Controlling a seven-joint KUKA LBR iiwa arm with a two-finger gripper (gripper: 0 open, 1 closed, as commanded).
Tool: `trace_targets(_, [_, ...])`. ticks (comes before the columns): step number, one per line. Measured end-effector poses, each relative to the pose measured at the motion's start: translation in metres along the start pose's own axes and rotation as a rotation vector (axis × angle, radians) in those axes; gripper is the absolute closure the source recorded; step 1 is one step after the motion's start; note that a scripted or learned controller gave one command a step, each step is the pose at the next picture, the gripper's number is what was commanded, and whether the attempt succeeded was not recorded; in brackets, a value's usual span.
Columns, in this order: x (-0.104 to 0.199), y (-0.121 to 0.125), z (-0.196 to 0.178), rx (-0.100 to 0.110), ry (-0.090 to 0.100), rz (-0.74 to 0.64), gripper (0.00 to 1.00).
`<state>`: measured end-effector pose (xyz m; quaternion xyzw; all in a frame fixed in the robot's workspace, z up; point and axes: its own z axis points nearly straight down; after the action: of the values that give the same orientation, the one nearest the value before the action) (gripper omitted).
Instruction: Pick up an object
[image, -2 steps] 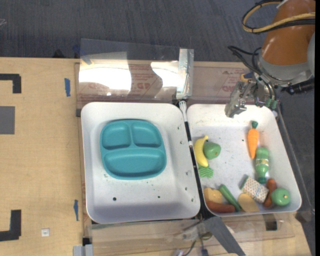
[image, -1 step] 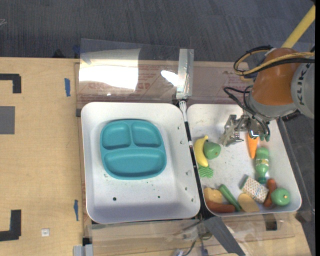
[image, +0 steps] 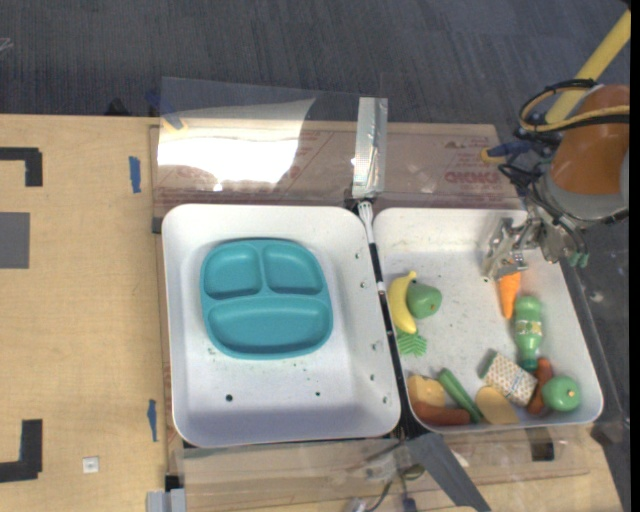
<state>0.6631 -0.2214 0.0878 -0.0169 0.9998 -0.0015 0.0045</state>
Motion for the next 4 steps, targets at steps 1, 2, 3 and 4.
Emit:
trace_targets(1, [0.000, 0.003, 0.000, -0.003, 0.005, -0.004, 0.00])
trace_targets(2, [0.066, 0.018, -0.001, -0.002, 0.001, -0.085, 0.00])
trace_targets(3, [0.061, 0.018, -0.015, 0.003, -0.014, -0.084, 1.00])
trace_targets(4, [0.017, 0.036, -0.001, -0.002, -0.001, 0.056, 1.00])
